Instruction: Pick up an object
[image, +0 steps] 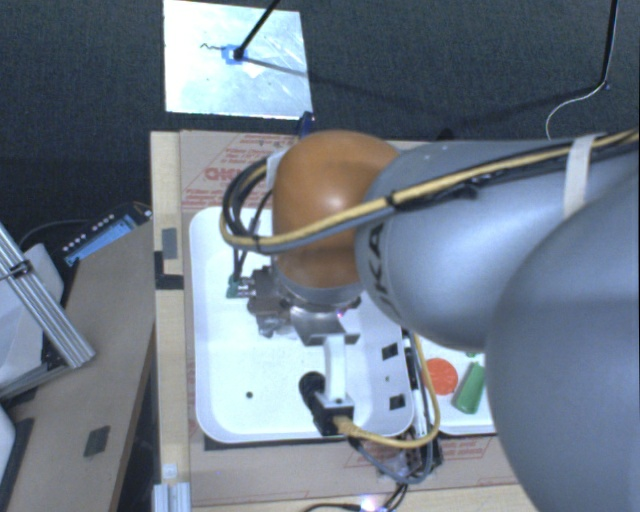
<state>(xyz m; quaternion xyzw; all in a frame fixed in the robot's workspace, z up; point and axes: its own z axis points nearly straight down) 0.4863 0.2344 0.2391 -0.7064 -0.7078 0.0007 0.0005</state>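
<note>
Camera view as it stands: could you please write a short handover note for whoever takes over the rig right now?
Gripper: low over the left bin, beneath the arm's orange band. The arm covers it, so open or shut cannot be told, and no held thing is seen.
Things: an orange round piece and a green piece lie close together in the right bin. A tiny dark speck lies in the left bin.
Done: no pick can be confirmed.
Left: grasp one object and lift it.
</note>
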